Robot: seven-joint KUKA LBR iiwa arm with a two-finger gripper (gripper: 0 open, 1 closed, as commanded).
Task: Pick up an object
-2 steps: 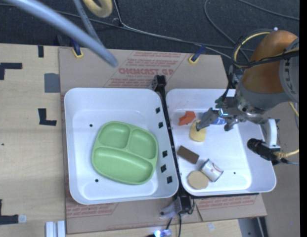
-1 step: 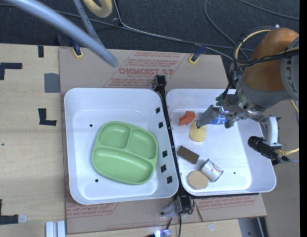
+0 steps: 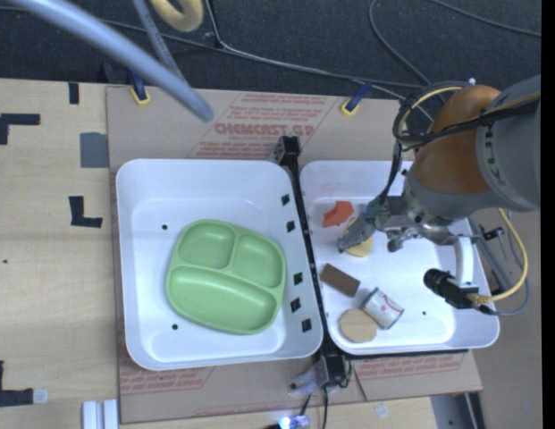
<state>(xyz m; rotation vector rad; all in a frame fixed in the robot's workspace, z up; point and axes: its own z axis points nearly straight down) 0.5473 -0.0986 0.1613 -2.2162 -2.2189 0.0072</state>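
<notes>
The arm's gripper (image 3: 359, 236) sits low in the right bin (image 3: 456, 329), its fingers closed around a pale yellow piece (image 3: 357, 247), beside an orange block (image 3: 338, 213), while a green divided plate (image 3: 227, 275) lies in the left bin (image 3: 138, 239).

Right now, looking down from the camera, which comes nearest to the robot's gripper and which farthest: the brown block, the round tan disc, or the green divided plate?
Measured from the gripper in the right bin:
1. Brown block, just below it, same bin.
2. Round tan disc, lower, near that bin's front edge.
3. Green divided plate, across the divider in the left bin.
</notes>
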